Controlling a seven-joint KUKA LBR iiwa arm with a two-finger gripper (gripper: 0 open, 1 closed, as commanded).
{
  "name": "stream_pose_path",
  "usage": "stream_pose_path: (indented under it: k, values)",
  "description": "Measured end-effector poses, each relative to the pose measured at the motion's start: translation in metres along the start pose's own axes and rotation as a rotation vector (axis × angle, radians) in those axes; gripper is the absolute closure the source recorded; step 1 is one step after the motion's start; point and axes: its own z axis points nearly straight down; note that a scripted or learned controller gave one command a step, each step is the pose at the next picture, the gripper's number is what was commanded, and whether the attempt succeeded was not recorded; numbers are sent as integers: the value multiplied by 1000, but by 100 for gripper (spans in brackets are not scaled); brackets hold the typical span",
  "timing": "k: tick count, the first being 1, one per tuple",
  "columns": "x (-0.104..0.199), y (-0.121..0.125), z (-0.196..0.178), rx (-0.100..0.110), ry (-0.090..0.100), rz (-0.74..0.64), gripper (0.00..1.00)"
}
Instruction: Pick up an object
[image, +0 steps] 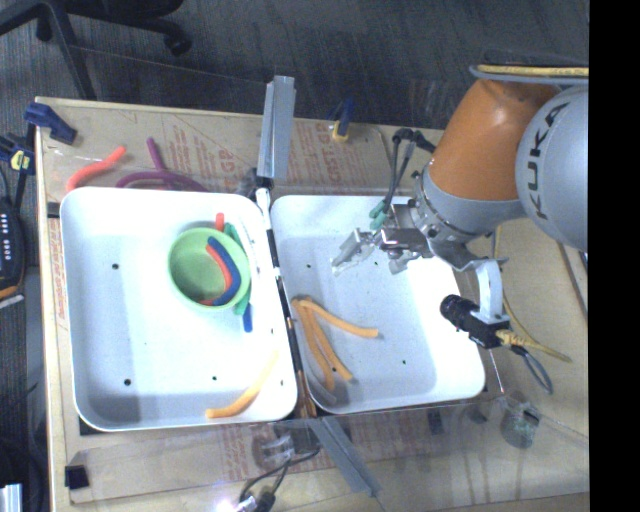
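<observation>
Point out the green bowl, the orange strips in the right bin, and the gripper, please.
green bowl (197, 262): camera view, on its inner floor, left bin.
orange strips (340, 322): camera view, on the longest strip's middle, right bin.
gripper (345, 253): camera view, midway between its fingertips, over the right bin.

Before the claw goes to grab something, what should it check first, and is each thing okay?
1. Claw carrying nothing: ok, nothing sits between its fingers.
2. Something to grab in the right white bin: ok, bendy orange strips lie near its left wall.
3. Claw above the strips: not ok, it hovers over bare floor further up the bin.
4. Strips easy to grip: cannot tell, they overlap and lie flat.
5. Other choices: ok, the left white bin holds a green plastic bowl with red and blue strips inside, plus one orange strip near the front wall.
</observation>
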Motion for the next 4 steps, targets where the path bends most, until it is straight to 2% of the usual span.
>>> stream_pose_path:
  k: [1, 2, 3, 4]
  values:
    - [-6, -11, 174, -9, -7, 32, 0]
    - [-4, -11, 165, -5, -5, 24, 100]
    - [-4, -11, 165, -5, -5, 24, 0]
    - [-26, 2, 183, -10, 1, 2, 0]
